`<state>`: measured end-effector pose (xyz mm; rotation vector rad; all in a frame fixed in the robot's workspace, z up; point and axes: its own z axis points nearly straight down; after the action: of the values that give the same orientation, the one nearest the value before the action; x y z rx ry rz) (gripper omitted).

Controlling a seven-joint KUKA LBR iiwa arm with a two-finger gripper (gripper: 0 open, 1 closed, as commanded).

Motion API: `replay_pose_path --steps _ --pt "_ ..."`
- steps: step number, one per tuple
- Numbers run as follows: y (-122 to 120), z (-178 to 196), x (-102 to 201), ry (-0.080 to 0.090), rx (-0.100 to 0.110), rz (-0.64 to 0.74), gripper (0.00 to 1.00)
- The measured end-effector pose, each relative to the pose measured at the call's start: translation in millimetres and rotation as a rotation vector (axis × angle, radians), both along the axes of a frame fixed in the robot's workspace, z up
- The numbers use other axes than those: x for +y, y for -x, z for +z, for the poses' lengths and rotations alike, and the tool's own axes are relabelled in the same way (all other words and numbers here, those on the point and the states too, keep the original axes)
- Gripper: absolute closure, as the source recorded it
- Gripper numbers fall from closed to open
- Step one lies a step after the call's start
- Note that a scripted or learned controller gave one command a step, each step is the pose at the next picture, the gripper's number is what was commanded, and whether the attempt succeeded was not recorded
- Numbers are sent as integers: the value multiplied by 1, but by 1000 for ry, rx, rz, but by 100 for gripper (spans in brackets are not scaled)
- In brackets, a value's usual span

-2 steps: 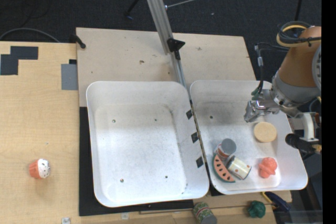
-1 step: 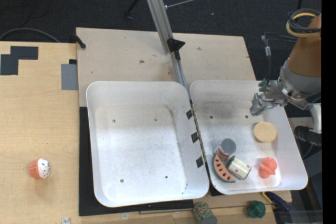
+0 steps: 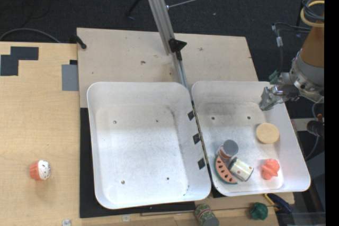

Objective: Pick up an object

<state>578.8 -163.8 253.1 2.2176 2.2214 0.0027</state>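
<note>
My gripper hangs over the far right edge of the right bin, on the arm that comes in from the right. A tan round disc lies just below it in that bin. Toward the near side lie a red-orange lumpy toy, a grey-topped can, a cream cylinder and a red curved slice. Nothing shows between the gripper's fingers.
The left bin lies beside the right one. A slanted aluminium bar rises at the back over the divide. A small red-and-white toy lies on the wooden bench at left. A green object and a dark can sit below the bins.
</note>
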Motion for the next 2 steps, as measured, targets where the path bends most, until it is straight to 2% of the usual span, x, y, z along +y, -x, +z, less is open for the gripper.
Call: replay_pose_path --steps 1,2 --pt "0 33 -1 0 2 -1 100" --pt "-6 16 57 -3 7 3 100"
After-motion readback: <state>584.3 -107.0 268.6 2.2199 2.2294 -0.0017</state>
